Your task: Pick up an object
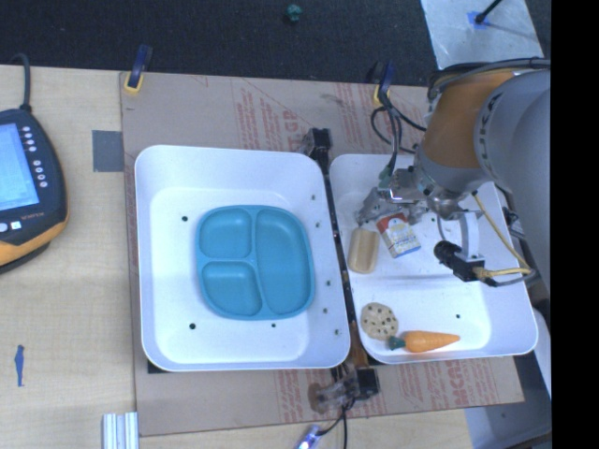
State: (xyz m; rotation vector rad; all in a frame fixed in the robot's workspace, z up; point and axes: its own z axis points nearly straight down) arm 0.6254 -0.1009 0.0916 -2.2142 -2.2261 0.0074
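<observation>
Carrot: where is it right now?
The carrot lies in the right bin near its front edge, just right of the cookie and well below the gripper.

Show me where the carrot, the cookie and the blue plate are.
carrot (pixel 432 341), camera view, middle of its orange body.
cookie (pixel 379 320), camera view, centre of its top.
blue plate (pixel 255 261), camera view, ridge between its compartments.

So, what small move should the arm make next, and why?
Probably a short descent straight down. The tool hangs in the right bin just above a small carton, with a tan block close on the carton's left. I cannot tell whether anything is gripped yet. The cookie and carrot lie further toward the bin's near edge, so the carton seems the nearest target.
</observation>
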